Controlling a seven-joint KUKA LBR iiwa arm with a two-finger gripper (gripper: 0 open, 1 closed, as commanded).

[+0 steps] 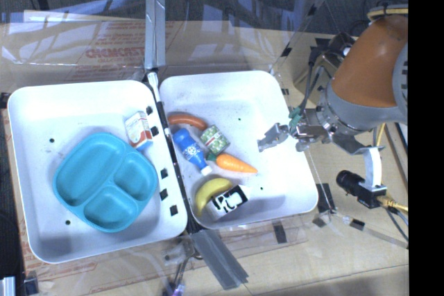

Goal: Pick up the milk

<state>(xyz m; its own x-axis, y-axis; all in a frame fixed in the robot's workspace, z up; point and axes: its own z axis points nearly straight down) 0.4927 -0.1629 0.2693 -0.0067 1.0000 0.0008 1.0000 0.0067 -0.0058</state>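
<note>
Surface [333,260] of pale wood carries 2 shallow white bins side by side, with clear plastic sheeting behind them. The left bin [41,114] holds a blue divided tray [104,181] across its middle. The milk [138,129], a small white carton with red print, lies tilted near that bin's right wall, touching the tray's upper right corner. The right bin [257,90] has its things gathered along its left half: a brown sausage [186,120] nearest the far edge, a blue bottle [190,150] with a white cap just below it, a green can [215,139] beside the bottle, an orange carrot [235,163] pointing toward the bin's middle, and a yellow banana [208,191] near the front edge touching a black and white card [229,199]. The grey arm reaches in over the right bin's right edge. Its hand [272,138] hangs above that bin's right half, well apart from the milk and with nothing in it; I cannot tell how wide it stands.
</note>
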